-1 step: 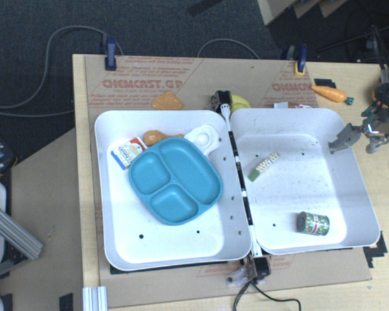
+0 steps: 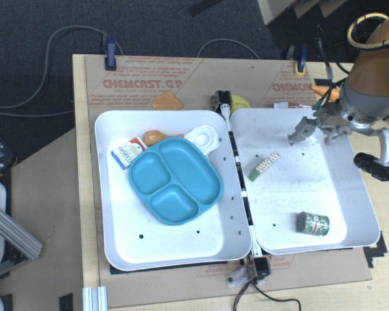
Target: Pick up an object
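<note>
My gripper (image 2: 314,133) hangs over the back of the right bin (image 2: 350,193), its two fingers spread apart with nothing between them. A small green-and-white striped packet (image 2: 263,165) lies in that bin, to the left of and nearer than the gripper. Lying on its side near the bin's front right corner is a dark green can (image 2: 312,223). The left bin (image 2: 117,225) holds a blue divided tray (image 2: 175,180), a small white, blue and red carton (image 2: 128,152), an orange ball-like object (image 2: 154,137) and a white cup (image 2: 203,137).
Behind the bins on the cardboard sit an orange lump (image 2: 167,100), a yellow object (image 2: 240,102) and a black clamp (image 2: 222,99). Blue clamps (image 2: 109,56) hold the board's back edge. A raised rim (image 2: 236,167) divides the two bins.
</note>
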Action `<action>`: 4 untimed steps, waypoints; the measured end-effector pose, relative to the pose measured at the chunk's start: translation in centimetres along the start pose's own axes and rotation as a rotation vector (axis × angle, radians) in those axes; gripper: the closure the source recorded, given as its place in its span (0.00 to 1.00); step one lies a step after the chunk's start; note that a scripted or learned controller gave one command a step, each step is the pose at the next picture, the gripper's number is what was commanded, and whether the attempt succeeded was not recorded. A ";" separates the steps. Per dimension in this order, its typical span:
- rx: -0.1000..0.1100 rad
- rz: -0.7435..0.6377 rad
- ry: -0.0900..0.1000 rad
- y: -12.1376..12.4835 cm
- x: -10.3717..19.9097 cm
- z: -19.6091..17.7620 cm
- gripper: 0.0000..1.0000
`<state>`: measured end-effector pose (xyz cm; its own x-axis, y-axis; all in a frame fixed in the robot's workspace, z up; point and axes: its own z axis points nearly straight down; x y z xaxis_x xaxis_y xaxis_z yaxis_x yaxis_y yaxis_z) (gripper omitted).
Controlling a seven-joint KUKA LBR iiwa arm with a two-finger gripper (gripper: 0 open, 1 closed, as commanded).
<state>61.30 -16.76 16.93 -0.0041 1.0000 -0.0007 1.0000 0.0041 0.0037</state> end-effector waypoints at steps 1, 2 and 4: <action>0.013 0.000 0.006 -6.3 7.1 4.0 0.00; -0.001 0.002 0.002 -0.5 3.7 8.3 0.00; -0.008 0.001 -0.004 -3.0 -3.4 1.7 0.00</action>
<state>58.36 -20.15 15.19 -0.0033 1.0000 -0.0048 0.9999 0.0034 0.0114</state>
